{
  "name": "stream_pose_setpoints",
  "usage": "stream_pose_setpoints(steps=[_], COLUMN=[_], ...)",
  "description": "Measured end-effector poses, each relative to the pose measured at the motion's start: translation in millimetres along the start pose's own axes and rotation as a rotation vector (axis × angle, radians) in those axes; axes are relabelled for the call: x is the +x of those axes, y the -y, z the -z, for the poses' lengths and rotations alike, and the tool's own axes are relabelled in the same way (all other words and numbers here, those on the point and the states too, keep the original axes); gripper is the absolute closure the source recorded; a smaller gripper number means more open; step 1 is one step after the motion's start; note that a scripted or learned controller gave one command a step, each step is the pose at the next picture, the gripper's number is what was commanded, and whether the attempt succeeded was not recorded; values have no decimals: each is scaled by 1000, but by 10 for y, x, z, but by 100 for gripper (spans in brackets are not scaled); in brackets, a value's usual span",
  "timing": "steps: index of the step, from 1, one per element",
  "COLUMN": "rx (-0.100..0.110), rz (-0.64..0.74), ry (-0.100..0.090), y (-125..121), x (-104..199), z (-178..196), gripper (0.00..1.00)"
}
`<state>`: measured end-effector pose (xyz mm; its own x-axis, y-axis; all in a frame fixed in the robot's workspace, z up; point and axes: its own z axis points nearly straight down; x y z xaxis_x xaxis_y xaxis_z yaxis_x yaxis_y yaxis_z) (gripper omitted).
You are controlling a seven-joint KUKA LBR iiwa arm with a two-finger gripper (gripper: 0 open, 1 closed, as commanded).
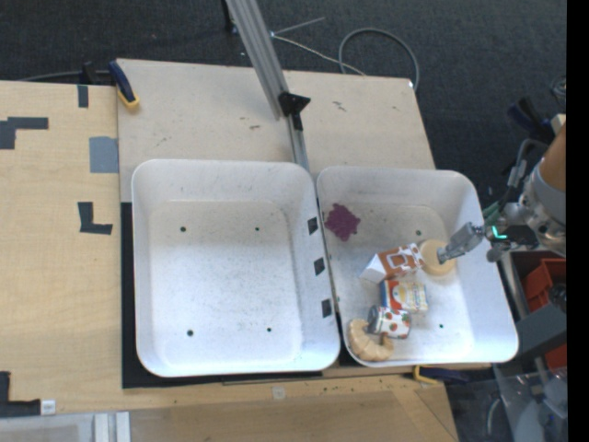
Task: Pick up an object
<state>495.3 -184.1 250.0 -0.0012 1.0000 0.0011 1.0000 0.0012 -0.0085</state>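
Two white bins side by side; right bin [460, 191] carries the clutter, bunched toward its near corner, likely tumbled there; purple scrap [342, 220] lies apart, nearer the divider. Gripper [457, 243] reaches in low over the right rim, tilted leftward, its tip just at a round tan disc [434, 257], seemingly touching; whether it pinches the disc I cannot tell. Orange-and-white carton [402, 261] sits just left of the disc; a second carton [402, 296] below it.
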Motion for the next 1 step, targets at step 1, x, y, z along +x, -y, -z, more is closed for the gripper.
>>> stream_pose_setpoints(steps=[1], rx=[-3], rz=[1], ry=[1], y=[-3], x=[0], z=[14], gripper=[0])
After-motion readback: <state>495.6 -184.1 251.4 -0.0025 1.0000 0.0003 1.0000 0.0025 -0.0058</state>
